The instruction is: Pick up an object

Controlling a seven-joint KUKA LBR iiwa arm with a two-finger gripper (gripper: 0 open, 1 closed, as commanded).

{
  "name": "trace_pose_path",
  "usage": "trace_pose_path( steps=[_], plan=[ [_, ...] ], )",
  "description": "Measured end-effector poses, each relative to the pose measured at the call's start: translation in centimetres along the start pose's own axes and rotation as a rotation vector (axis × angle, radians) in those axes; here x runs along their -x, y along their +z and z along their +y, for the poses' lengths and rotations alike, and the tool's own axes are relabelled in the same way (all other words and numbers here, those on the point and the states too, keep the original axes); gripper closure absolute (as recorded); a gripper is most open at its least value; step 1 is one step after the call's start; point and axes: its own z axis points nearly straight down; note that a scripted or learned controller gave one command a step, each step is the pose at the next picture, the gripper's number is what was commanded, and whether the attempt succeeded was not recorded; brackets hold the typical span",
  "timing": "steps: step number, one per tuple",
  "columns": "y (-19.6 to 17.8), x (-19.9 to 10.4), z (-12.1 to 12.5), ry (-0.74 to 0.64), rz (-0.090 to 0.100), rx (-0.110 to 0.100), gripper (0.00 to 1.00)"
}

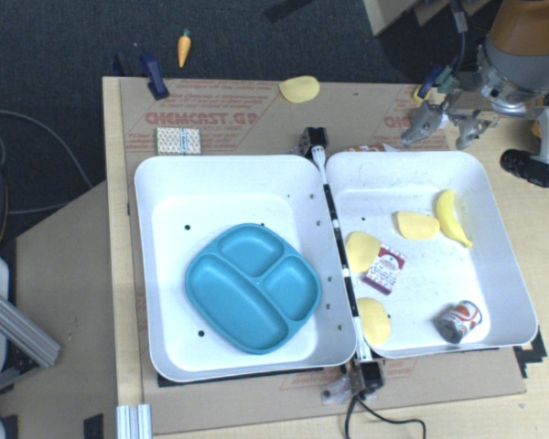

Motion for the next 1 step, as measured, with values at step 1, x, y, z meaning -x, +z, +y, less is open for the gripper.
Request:
trace_pose_path(
  steps=[1],
  plan=[
    [6.78,4.58,-3.64,0.001,-0.001,0.0,0.0]
  ],
)
